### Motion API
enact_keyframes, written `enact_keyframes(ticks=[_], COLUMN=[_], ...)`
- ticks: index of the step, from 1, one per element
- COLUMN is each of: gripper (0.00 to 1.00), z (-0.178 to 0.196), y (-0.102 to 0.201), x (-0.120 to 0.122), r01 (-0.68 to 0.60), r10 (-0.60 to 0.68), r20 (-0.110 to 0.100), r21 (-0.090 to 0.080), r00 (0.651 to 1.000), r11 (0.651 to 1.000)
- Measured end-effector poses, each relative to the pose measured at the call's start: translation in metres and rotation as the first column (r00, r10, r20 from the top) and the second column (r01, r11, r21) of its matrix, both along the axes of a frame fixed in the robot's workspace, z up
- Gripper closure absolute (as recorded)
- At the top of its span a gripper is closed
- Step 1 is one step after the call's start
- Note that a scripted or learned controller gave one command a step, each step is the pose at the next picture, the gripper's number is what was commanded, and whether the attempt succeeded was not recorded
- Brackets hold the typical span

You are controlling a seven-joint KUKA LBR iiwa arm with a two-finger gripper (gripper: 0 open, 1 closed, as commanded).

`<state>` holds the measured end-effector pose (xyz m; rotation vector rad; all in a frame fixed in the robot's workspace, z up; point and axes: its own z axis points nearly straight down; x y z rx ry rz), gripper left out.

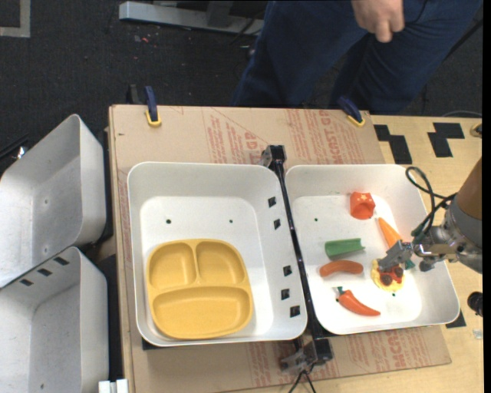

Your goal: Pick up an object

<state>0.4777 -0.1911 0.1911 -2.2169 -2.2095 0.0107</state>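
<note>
The worktop [199, 130] is a brown cardboard-covered board carrying two shallow white bins side by side. The left bin [146, 230] holds a yellow divided plate [200, 288] with three compartments, lying flat toward the near edge of the bin.

The right bin [322, 180] holds the small toy foods. A red pepper-like piece [362, 205] sits toward the far side. Just nearer and to its right lies an orange carrot [387, 229], slanted. A green block [343, 247] lies near the middle of the bin, and right below it a reddish-orange sausage [341, 268]. Nearest the front edge lies a red chili pepper [357, 303] with a dark green stem end. Between the carrot and the chili sits a small yellow piece [381, 276] with dark red bits on it.

The arm comes in from the right, and its claw [397, 257] is down inside the right bin, directly over that yellow piece and touching or nearly touching it. From where I stand I cannot tell whether the claw is apart or together, nor whether anything is caught in it.

A person in dark blue clothing [322, 54] stands behind the worktop, one hand [381, 17] hanging at the top. Two more white bins [46, 192] sit tilted off the worktop's left side.
</note>
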Motion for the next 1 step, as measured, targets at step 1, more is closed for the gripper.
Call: enact_keyframes(ticks=[1], gripper=[0.0], z=[0.0061], y=[0.0004], x=[0.0032], r01=[-0.004], r10=[0.004], r20=[0.012], r21=[-0.003], r00=[1.0], r11=[1.0])
